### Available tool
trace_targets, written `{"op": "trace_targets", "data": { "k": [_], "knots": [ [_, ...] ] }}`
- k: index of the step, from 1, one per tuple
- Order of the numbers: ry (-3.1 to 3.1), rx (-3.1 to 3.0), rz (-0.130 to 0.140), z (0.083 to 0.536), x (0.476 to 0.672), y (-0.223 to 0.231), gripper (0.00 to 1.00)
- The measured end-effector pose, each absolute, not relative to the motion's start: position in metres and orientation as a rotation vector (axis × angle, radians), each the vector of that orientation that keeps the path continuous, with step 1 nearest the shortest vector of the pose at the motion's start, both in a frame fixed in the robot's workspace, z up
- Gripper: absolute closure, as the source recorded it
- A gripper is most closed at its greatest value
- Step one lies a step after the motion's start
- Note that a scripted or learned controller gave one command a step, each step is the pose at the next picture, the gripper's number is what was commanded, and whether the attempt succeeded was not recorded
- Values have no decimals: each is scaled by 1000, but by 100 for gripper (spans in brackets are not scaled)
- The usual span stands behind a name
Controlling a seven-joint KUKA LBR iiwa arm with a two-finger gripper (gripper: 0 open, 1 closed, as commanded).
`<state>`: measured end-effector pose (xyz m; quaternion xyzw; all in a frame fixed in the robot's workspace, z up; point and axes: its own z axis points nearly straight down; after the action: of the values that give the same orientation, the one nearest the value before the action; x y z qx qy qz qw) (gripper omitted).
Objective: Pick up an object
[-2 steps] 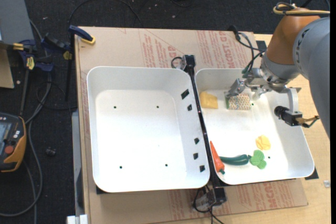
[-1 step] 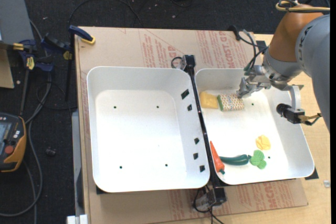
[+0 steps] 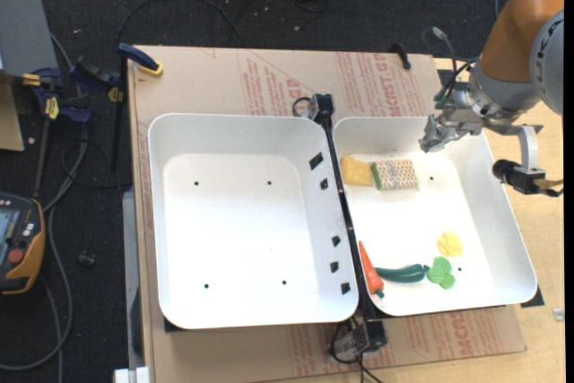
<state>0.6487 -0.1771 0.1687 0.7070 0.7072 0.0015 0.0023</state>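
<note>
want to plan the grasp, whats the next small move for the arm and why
Probably shift the pincer left and down toward the speckled sponge block. The pincer sits at the right bin's upper edge with nothing between its fingers, and that block is the nearest object, lying apart from the others except the yellow piece beside it.

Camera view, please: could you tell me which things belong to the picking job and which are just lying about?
For the job:
gripper
right bin
yellow sponge
speckled block
yellow toy
green toy
dark green pepper
carrot

Lying about:
left bin
yellow-handled clamp
orange meter
</note>
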Motion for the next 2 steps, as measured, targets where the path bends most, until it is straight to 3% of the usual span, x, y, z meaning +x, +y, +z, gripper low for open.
{"op": "trace_targets", "data": {
  "k": [1, 2],
  "knots": [
    [2221, 2220, 2, 202, 649, -177, 100],
    [2226, 2217, 3, 216, 650, -125, 100]
  ]
}}
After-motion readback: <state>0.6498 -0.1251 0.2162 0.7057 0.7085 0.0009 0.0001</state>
